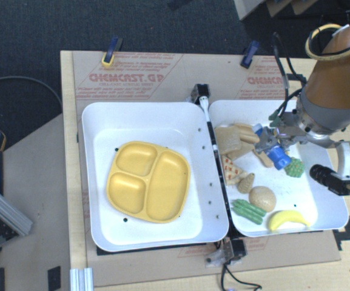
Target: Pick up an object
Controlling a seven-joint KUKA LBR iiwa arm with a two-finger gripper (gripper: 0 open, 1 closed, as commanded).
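Over the right bin [329, 220], toward its 12 o'clock side, the hand [273, 145] hangs among crowded toys; whether it is open or shut I cannot tell. A blue piece [279, 157] lies right under it, a green sprig [295, 168] just at its 4 o'clock, tan bread shapes [230, 139] at 9. My worry: a descent catches two neighbours, or nudges one aside. Banana [289, 219], green pod [248, 211] and brown lump [262, 197] sit clear at 6. The left bin [96, 126] holds a yellow tray [148, 181].
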